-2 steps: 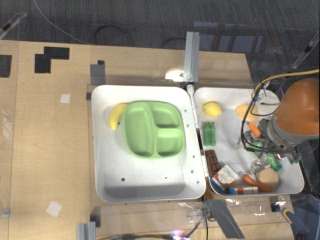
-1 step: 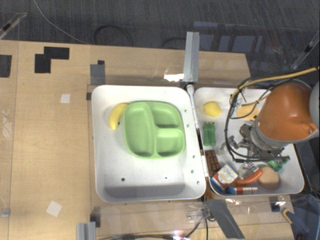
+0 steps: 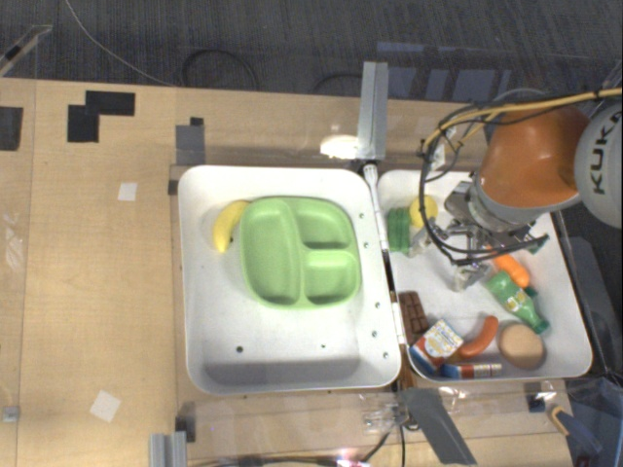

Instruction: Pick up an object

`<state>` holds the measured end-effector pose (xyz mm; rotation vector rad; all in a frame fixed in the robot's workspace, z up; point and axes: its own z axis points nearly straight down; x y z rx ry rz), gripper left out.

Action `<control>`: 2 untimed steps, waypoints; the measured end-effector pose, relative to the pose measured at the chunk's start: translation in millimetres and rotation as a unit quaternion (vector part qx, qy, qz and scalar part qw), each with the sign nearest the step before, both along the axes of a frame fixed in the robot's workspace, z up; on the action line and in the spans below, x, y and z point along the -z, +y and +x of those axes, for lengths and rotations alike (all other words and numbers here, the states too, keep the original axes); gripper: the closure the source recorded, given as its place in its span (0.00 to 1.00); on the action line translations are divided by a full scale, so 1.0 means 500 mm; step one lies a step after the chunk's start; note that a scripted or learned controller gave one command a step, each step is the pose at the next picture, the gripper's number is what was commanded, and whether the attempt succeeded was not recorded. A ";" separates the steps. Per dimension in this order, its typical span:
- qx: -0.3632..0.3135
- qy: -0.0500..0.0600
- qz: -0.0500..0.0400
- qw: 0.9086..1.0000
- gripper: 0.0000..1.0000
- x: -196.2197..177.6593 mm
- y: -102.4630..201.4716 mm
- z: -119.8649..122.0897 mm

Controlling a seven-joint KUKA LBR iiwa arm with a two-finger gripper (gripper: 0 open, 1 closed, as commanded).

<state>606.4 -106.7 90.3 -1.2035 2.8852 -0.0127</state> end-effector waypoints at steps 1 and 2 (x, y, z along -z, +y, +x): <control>-0.235 0.002 -0.002 0.972 0.00 0.003 -0.100 0.064; -0.227 0.004 -0.003 0.974 0.00 0.001 -0.180 -0.030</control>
